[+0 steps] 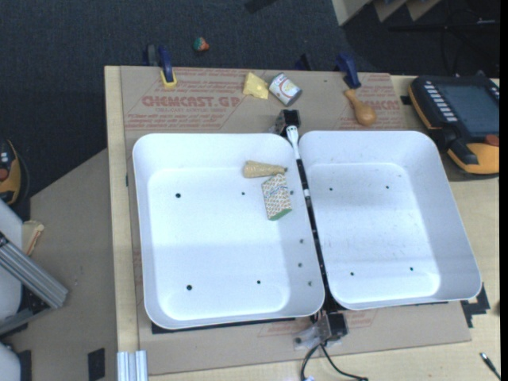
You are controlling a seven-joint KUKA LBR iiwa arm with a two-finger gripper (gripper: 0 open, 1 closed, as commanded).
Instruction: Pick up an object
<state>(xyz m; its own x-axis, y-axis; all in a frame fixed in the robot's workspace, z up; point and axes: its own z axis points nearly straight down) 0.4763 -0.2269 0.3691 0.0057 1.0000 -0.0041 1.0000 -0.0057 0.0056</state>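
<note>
Left bin (pixel 159 236): tan cone-shaped piece (pixel 263 169) near the back wall, patterned packet (pixel 276 196) touching it just in front, both toward the right side. Right bin (pixel 444 236) alongside. Behind the bins on the tabletop (pixel 214 101): yellow wedge (pixel 255 86), small white box (pixel 285 89), wooden pear-shaped piece (pixel 361 108). Hand's state: cannot tell.
</note>
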